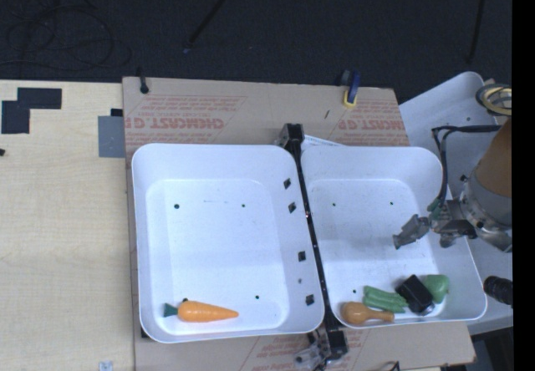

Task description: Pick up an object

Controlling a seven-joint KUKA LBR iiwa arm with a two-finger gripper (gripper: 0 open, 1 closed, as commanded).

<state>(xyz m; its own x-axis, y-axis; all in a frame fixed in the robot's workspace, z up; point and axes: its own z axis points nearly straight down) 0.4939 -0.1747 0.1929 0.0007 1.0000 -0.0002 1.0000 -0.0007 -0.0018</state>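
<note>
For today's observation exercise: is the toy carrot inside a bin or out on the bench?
Inside. The carrot lies on its side on the floor of the left bin, near the front wall.

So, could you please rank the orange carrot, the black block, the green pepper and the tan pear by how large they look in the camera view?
1. Orange carrot, clearly the longest.
2. Tan pear.
3. Black block and green pepper: too alike to rank, and the block partly covers the pepper.
</note>
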